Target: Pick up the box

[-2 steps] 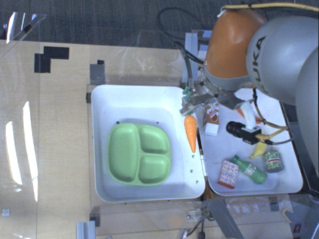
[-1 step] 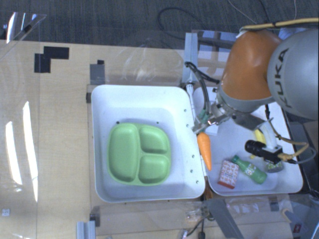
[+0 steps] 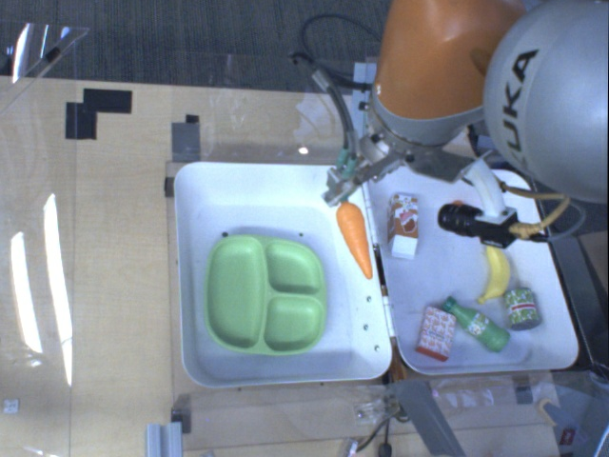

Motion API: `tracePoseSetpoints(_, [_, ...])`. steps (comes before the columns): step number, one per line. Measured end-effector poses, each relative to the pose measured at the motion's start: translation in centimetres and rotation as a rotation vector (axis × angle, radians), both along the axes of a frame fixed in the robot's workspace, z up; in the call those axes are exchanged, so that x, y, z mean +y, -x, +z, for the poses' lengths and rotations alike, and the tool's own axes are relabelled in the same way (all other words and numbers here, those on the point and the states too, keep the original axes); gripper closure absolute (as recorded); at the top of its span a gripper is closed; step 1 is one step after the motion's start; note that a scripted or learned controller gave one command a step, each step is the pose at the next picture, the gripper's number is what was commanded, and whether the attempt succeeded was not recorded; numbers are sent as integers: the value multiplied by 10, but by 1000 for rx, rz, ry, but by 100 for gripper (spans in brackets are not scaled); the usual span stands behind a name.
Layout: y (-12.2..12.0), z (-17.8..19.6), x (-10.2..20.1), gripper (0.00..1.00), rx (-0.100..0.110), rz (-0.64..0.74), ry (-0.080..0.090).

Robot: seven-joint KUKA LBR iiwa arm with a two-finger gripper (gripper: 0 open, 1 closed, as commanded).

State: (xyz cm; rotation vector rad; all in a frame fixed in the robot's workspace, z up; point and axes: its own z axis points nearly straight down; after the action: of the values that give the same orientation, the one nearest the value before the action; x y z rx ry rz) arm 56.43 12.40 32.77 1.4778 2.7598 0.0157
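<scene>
Camera view: claw (image 3: 340, 181) over left bin's (image 3: 190, 255) far right corner, above carrot (image 3: 355, 238) top; opening cannot be judged, nothing seen gripped. Box (image 3: 403, 226) lying untouched in right bin (image 3: 552, 341), far left corner. Pick not begun.

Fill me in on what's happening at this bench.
A KUKA arm reaches in over two white bins, with its gripper at the top of the carrot near the left bin's right edge. A green tray sits in that bin. The task is to pick up a box, but both boxes, one brown and white and one red, lie untouched in the right bin beside a banana, a green bottle and a can.
</scene>
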Motion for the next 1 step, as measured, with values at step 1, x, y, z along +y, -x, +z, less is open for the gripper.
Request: tracePoseSetpoints(1, [28, -89, 41, 100, 9, 186, 3])
